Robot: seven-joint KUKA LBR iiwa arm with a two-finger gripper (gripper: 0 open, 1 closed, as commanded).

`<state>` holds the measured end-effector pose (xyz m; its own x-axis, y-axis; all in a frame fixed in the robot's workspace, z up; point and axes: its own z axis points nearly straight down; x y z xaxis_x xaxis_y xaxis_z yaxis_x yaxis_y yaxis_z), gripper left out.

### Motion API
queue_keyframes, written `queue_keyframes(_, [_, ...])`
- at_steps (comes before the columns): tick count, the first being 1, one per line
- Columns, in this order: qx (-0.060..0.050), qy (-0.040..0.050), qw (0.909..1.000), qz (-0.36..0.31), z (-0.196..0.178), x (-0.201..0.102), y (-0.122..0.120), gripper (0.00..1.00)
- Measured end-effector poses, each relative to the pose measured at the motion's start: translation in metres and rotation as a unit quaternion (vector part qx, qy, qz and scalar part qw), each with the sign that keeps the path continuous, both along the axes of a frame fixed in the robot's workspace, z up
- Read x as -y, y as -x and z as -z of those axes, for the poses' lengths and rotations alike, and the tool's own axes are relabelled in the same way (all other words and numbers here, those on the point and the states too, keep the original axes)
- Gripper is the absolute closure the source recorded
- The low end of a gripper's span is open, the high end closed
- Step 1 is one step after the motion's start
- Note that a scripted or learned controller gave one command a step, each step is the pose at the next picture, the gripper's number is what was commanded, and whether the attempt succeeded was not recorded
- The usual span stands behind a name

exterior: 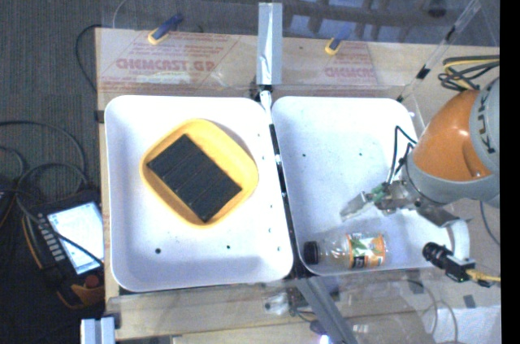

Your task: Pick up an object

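Observation:
A clear plastic bottle (351, 250) with a black cap and an orange-and-green label lies on its side along the front wall of the right bin (325, 147). A yellow sponge with a black top (199, 172) rests in the middle of the left bin (130, 245). My gripper (363, 203) reaches in from the right and hovers low over the right bin, just above and behind the bottle, apart from it. I see nothing held in it.
The arm's orange band (451, 143) and grey wrist hang over the right bin's right wall. A black fitting with a cable (443, 257) sits by the bin's front right corner. A ridge (276, 172) divides the two bins.

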<state>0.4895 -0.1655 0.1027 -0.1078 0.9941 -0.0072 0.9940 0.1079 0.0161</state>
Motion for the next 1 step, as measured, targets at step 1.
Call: queue_keyframes(1, [-0.001,0.0035,0.9995,-0.031,0.0101,-0.0112,0.0019,0.0])
